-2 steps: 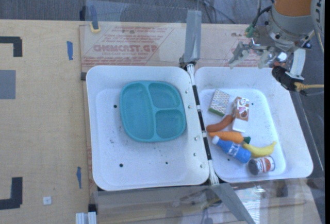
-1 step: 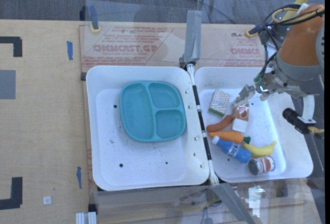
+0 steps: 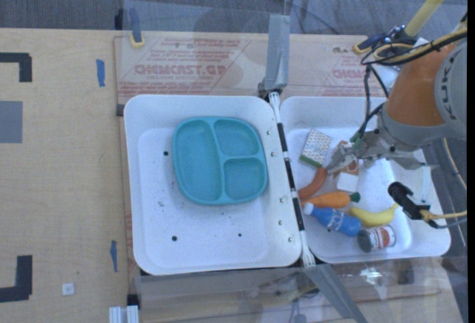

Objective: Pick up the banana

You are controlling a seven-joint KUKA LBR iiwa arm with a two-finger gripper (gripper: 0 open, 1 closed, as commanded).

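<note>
One banana (image 3: pixel 375 214) lay in the right bin (image 3: pixel 438 240), beside one carrot (image 3: pixel 330 200) and one blue bottle (image 3: pixel 335 220). One teal plate (image 3: pixel 220 160) sat in the left bin (image 3: pixel 148 240). Whether the jaws of the gripper (image 3: pixel 346 157) were parted was unclear.

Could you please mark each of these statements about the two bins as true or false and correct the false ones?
1. The teal plate lies in the left bin. True.
2. The banana lies on the teal plate. False: it lies in the right bin, near the front.
3. The gripper is over the right bin. True.
4. The banana is between the gripper's fingers. False: it lies apart from the gripper, nearer the front edge.
5. A carrot lies in the right bin. True.
</note>
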